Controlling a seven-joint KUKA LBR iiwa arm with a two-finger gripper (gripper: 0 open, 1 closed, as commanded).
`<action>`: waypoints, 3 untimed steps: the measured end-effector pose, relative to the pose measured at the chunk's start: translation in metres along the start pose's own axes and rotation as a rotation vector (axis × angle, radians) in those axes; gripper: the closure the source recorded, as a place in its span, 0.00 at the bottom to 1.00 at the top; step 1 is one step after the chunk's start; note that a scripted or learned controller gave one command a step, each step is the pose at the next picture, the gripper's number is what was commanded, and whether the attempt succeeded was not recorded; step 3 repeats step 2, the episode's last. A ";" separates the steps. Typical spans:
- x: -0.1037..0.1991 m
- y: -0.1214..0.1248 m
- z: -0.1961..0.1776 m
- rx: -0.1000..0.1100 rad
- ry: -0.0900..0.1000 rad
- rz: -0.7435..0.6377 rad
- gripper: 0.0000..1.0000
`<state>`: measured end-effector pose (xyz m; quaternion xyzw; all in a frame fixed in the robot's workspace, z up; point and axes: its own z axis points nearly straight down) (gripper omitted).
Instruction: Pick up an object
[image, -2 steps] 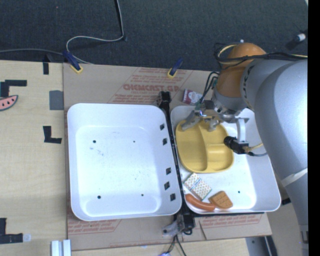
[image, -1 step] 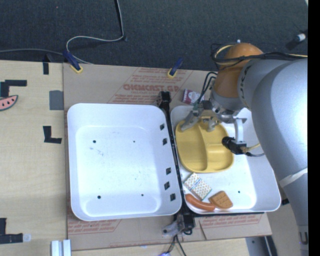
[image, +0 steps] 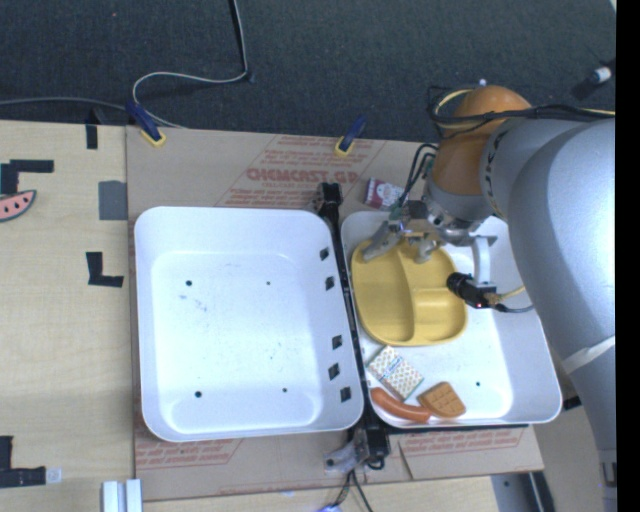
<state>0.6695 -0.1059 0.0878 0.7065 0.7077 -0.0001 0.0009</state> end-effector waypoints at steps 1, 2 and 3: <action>0.006 -0.001 0.000 0.000 -0.010 0.002 0.00; 0.000 0.000 0.000 0.000 0.000 0.000 0.00; 0.000 0.000 0.000 0.000 0.000 0.000 0.00</action>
